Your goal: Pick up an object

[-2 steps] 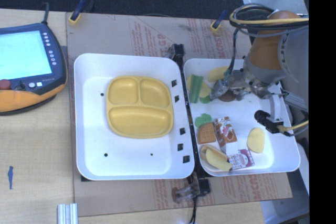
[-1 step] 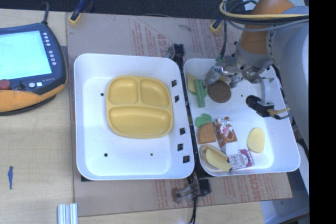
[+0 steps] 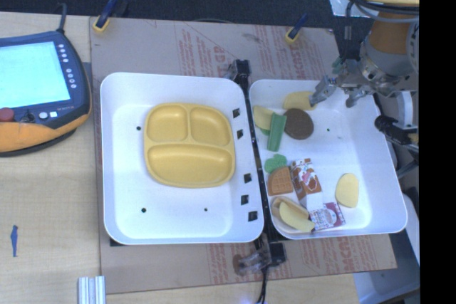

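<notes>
My gripper [image 3: 337,95] hangs over the back of the right bin [image 3: 370,146], its two fingers spread apart with nothing between them. Just left of it lie a pale yellow piece [image 3: 297,100] and a dark brown round patty [image 3: 298,124]. Further left are a green stick [image 3: 276,132] and a yellow-green piece [image 3: 262,117]. Nearer the front lie a green leafy piece [image 3: 275,164], a tan waffle square [image 3: 280,181], a red-and-white packet [image 3: 306,179], a yellow oval chip [image 3: 347,190], a banana slice in a small bowl [image 3: 290,214] and another packet [image 3: 328,216].
The left bin [image 3: 121,153] holds a yellow divided tray [image 3: 190,144]. A teach pendant [image 3: 39,89] rests at the far left on the bench. Clamps [image 3: 105,15] hold the cardboard at the back. A black divider [image 3: 251,153] runs between the bins.
</notes>
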`<state>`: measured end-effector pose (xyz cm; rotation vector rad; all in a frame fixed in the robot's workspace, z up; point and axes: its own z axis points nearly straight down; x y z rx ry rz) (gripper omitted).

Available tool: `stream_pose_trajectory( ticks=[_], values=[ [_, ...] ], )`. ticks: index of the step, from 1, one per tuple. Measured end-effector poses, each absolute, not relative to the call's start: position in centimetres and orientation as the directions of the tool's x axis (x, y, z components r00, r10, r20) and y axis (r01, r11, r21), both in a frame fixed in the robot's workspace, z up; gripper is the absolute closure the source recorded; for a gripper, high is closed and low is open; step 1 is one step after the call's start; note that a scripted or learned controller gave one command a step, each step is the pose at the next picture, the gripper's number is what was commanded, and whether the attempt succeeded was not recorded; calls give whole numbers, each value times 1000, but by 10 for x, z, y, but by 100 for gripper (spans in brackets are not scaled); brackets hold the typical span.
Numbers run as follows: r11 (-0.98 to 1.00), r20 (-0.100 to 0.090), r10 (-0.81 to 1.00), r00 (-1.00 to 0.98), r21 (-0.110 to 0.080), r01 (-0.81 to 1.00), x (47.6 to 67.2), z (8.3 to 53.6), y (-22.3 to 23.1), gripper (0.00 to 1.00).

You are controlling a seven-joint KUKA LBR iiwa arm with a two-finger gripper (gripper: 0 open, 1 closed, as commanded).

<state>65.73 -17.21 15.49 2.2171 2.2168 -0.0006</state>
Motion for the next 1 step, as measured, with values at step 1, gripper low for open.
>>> stream_pose_trajectory(
  ticks=[1],
  values=[
    [3,4,1000,-3,-18,1000,562,87,-147,0]
  ],
)
